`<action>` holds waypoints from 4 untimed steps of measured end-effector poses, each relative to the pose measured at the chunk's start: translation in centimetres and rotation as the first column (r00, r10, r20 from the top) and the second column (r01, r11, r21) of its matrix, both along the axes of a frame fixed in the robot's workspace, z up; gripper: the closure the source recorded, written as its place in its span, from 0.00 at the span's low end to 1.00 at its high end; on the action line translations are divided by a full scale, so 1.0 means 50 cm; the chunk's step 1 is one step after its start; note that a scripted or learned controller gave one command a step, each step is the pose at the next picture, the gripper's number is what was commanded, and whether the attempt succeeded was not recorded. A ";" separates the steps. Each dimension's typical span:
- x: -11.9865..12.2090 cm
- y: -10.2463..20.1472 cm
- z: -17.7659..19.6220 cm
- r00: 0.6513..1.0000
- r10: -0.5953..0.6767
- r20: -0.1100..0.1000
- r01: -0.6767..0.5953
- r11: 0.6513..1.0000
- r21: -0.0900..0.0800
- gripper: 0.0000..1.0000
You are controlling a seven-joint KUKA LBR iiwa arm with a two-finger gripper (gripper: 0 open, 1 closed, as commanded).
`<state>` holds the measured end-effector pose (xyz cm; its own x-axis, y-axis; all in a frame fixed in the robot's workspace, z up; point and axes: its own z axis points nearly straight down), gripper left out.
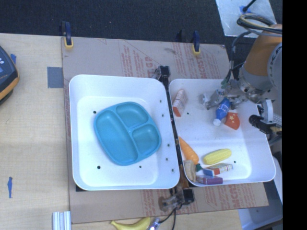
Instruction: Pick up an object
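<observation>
Camera view — end effector (217, 98) low in right white bin (259, 176), beside blue-and-white plastic bottle (221, 111), positioned for grasping; finger opening cannot be told.

- The two bins (79, 128) look like smooth white plastic, a bit shiny.
- The blue plate (127, 133) in the left bin looks like smooth matt plastic.
- The board (120, 56) under the bins looks like brown cardboard, dull and flat.
- The bench (29, 138) looks like pale wood.
- The corn (217, 155) looks like bumpy yellow plastic.
- The arm (261, 56) has a smooth orange band.
</observation>
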<state>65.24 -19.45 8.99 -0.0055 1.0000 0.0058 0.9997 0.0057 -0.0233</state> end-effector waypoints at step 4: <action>-0.354 0.082 0.003 1.000 -0.001 0.019 0.001 1.000 -0.005 0.00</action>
